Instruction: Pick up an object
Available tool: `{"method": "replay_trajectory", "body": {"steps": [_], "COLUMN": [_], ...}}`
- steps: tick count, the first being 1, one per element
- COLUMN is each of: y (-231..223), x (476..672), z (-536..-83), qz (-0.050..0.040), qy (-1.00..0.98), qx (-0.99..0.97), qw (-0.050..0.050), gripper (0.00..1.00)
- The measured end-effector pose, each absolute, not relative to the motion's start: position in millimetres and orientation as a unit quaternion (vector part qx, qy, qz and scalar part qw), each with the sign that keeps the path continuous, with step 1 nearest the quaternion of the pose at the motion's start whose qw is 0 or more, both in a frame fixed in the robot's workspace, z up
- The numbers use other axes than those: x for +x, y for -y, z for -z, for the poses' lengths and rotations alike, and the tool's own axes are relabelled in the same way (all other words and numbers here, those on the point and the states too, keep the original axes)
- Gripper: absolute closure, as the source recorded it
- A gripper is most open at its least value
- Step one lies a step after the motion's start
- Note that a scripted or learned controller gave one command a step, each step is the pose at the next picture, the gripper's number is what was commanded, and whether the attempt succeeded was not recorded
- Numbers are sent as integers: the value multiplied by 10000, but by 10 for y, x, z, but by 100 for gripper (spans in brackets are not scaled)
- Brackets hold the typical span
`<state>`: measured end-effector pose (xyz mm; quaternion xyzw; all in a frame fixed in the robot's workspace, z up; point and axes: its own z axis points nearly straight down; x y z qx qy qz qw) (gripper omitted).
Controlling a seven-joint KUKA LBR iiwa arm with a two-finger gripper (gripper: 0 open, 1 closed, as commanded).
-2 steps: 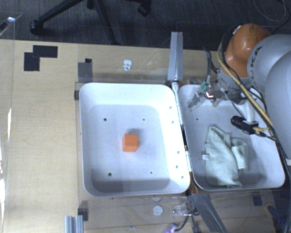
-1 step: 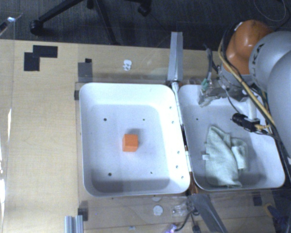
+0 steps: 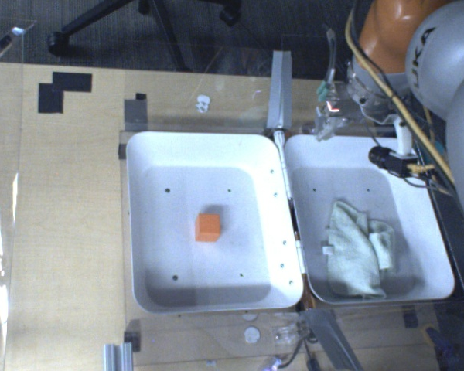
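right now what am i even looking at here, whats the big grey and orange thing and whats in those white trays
This is one picture from a camera fixed above a workbench, looking down at a slant. The big grey shape with the orange band at top right is a robot arm reaching in from the right. Its claw hangs above the back edge of the right tray; whether it is open or shut cannot be made out, and nothing is seen in it. On the bench sit two shallow white trays side by side. The left tray has a small orange cube near its middle. The right tray has a crumpled pale cloth.
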<state>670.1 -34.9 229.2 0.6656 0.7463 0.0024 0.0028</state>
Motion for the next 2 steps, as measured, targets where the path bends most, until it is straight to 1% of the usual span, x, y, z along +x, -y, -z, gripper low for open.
{"method": "replay_trajectory", "body": {"steps": [1, 2], "y": [696, 846], "x": [6501, 6142], "z": [-1919, -2107], "qz": [-10, -10], "qy": [-6516, -6377], "qx": [7586, 7702], "qw": [12, 10], "gripper": [100, 100]}}
